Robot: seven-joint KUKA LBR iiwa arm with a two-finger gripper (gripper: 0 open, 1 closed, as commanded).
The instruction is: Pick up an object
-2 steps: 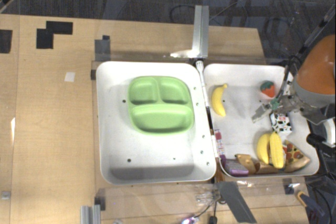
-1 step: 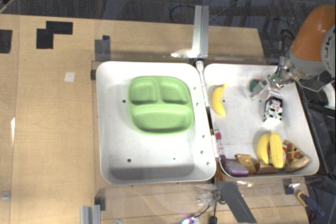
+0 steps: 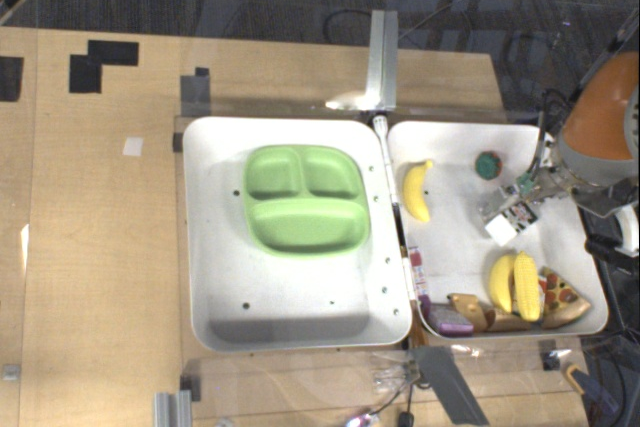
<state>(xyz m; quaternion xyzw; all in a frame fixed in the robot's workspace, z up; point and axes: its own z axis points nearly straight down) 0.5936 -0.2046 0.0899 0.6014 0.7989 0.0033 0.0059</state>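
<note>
Banana (image 3: pixel 416 191) lies in the right bin (image 3: pixel 450 137) along its left wall, well left of the gripper (image 3: pixel 510 211) (whether its fingers are apart or together I cannot tell). Left of it, the left bin (image 3: pixel 215 235) holds a green divided plate (image 3: pixel 303 198). A small teal object (image 3: pixel 488 165) sits just above the gripper; two more bananas (image 3: pixel 514 284) lie below it.

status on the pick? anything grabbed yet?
Done: the arm has reached into the right bin, and the hand sits low near its middle. In hand: nothing visibly lifted. Left: the lone banana, the banana pair and the small green object all lie on the bin floor, ungrasped.
</note>
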